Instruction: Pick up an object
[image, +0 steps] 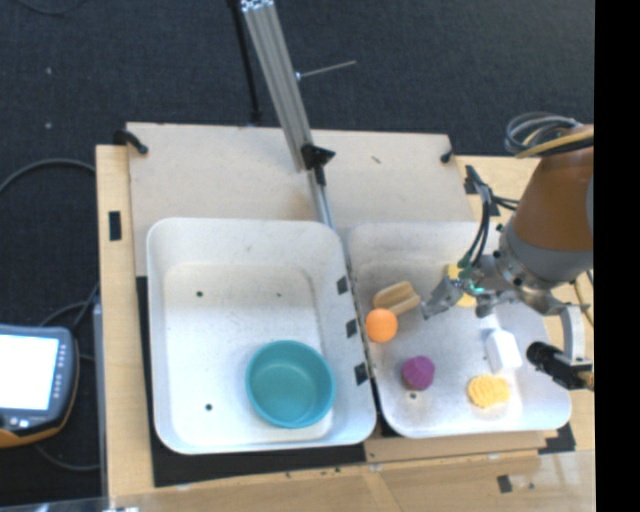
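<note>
The right bin (440, 420) holds a tan block (396, 296), an orange ball (381, 325), a purple lump (418, 373), a yellow ridged piece (488, 391) and a small white block (502, 351). My gripper (440, 300) hangs low over the middle of this bin, just right of the tan block and up-right of the orange ball. Nothing visible is held in it. The arm's orange band (560, 200) sits above the bin's right side and hides part of the bin's back corner.
The left bin (200, 250) contains a teal bowl (290, 382) near its front right. A slanted metal pole (290, 100) runs from the top down to the gap between the bins. A tablet-like device (30, 380) lies off the bench at left.
</note>
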